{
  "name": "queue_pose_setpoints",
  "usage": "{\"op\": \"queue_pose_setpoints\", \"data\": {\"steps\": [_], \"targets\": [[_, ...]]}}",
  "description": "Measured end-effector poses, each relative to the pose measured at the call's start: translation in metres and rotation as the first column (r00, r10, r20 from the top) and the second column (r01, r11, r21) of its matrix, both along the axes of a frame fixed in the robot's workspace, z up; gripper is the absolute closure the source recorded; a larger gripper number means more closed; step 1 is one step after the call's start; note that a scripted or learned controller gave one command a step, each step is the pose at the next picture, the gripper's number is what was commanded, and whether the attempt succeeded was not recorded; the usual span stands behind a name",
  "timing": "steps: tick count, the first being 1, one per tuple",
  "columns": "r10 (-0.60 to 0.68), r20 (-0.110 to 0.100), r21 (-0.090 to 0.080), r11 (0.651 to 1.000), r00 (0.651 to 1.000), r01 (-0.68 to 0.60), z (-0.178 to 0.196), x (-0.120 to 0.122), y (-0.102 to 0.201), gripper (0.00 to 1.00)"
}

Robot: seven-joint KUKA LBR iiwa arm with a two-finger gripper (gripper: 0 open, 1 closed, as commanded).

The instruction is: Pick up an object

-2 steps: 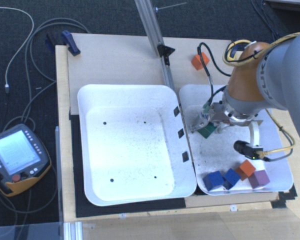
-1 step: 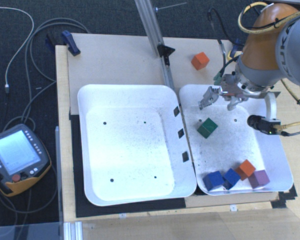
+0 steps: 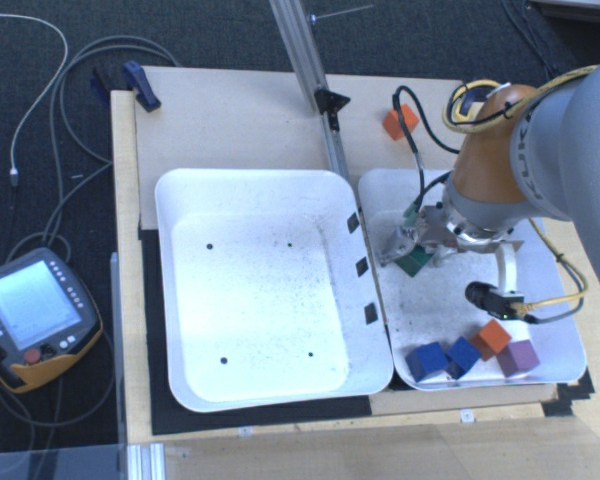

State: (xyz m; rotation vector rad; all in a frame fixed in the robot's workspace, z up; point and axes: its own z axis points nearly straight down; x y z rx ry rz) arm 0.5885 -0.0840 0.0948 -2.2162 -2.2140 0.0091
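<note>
Nearest us in the right bin [image 3: 570, 353], two blue blocks [image 3: 443, 358], an orange block [image 3: 494, 336] and a purple block [image 3: 520, 357] lie untouched. Farther back, the jaws [image 3: 412, 248] sit at a green block [image 3: 414, 261]; we cannot tell whether they grip it, so we judge the pick unfinished.

Even, fairly bright light falls from above on my pincer [image 3: 408, 245], and the white bins [image 3: 250, 288] left of it glare almost to blankness, with only soft, short shadows under their rims. My arm [image 3: 525, 158], right of the pincer, looks soft and a little blurred, while the dark floor [image 3: 40, 88] far left stays dim and grainy.
</note>
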Motion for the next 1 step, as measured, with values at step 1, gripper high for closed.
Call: {"op": "queue_pose_setpoints", "data": {"steps": [1], "targets": [[0.001,0.011,0.000,1.000,1.000,-0.001,0.0158,0.0029,0.0008,1.00]]}}
